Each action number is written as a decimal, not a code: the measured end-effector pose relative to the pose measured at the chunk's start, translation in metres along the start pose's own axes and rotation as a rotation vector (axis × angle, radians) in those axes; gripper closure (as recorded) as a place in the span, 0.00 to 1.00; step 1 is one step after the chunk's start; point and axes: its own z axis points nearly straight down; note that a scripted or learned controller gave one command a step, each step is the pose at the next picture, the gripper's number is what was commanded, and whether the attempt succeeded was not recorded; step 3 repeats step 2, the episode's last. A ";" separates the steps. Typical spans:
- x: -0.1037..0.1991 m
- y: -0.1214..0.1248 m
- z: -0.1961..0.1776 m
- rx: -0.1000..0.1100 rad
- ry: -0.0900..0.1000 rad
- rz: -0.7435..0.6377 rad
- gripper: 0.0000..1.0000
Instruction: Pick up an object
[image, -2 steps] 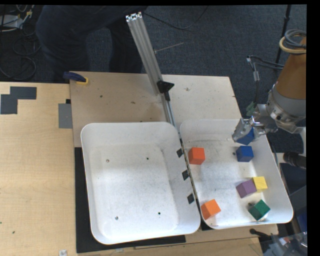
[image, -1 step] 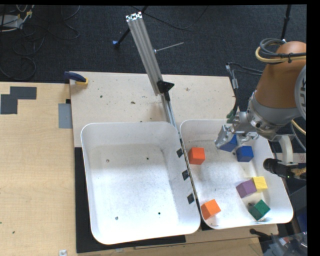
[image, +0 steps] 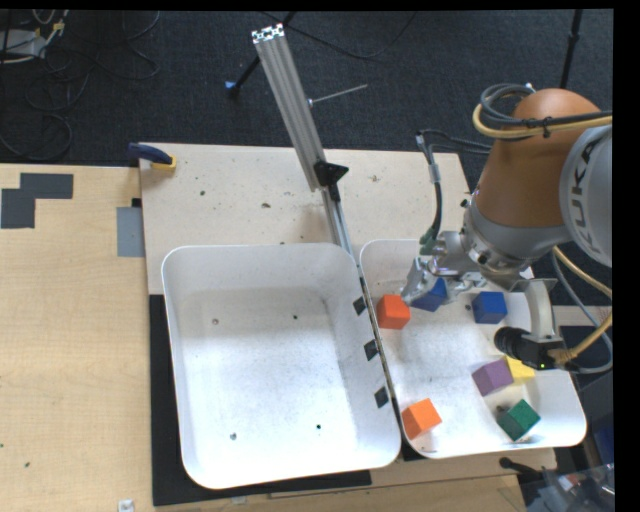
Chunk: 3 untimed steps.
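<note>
Two bins side by side on the bench (image: 250, 190): left bin (image: 200, 300), right bin (image: 570, 425). In the right bin, one cube (image: 392, 311) at the left wall, another (image: 421, 416) at the near-left corner, three cubes (image: 505, 390) clustered near the near-right corner, two (image: 489, 306) toward the far edge.

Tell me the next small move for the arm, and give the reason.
Probably lift straight up a little to test the grasp: the claw sits low in the right bin at a blue cube, close beside the orange-red cube.
</note>
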 end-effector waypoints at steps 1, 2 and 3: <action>0.055 -0.010 0.020 0.002 0.000 0.000 1.00; 0.097 -0.020 0.032 0.002 -0.001 0.000 1.00; 0.097 -0.020 0.032 0.002 -0.001 0.000 1.00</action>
